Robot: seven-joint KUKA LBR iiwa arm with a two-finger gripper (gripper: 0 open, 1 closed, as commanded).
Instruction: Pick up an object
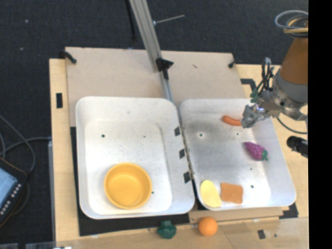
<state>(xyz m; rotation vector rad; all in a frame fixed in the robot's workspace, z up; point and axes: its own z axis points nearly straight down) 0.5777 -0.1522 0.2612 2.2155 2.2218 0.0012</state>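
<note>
- Dark carpet surrounds a pale wooden bench [129,66] carrying 2 shallow white bins side by side, with a slanted metal rail [148,25] crossing above them.
- From the camera view, the left bin [93,113] holds a yellow bowl [127,185] near its front edge, well apart from everything else.
- The right bin [280,185] holds the loose items, presumably scattered so the arm has choices: an orange carrot-like piece [231,120] at the back, a purple grape bunch [255,150] mid-right, and a pale yellow piece [209,192] beside an orange block [232,193] at the front.
- An orange ball [207,226] and a green piece [166,229] lie outside the bins on the bench's front strip.
- The gripper [250,116] sits low at the carrot's right end, touching or just beside it, so the carrot looks like the intended pick.
- Its tip is a grey blur, and I cannot tell whether anything is pinched there.
</note>
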